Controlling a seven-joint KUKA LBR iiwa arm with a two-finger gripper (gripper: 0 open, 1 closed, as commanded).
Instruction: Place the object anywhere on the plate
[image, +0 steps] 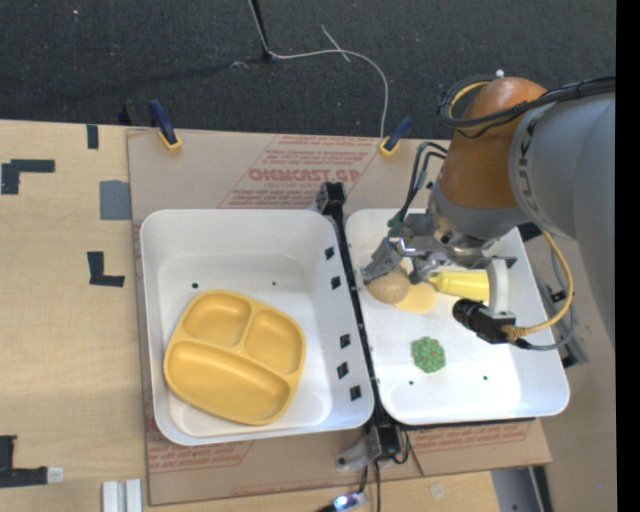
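Tool: you see the tool (397, 262) low over the right bin's far-left part, near the divider; its grey fingers (379, 265) splay down toward a tan object, but you cannot tell whether they are spread or closed, nor whether anything sits between them.
Arm: your grey arm (570, 150) comes in from the right edge, with the orange band (490, 140) above the wrist and black and yellow cables looping beside it.
Object: the tan, rounded object (388, 290) lies in the right bin just under the fingers, toward the bin's left edge; it looks nearly round, so you get no clear long axis or heading from it.
Neighbours: a pale yellow flat piece (418, 298) touches its right side; a yellow block (462, 284) lies just beyond, its long axis running left to right; a small green lump (429, 354) sits apart, nearer the front edge.
Right bin: white and shallow (530, 395).
Plate: the yellow three-compartment plate (236, 355) lies in the left bin (165, 250), toward its front-left corner, well apart from the object.
Writing: red print on the cardboard (200, 165) under the bins reads roughly "CHEMCAST"; the rest is too small to read.
Surface: the wooden surface (60, 330) carries black tape marks, with blue clamps (163, 122) at the cardboard's far edge.
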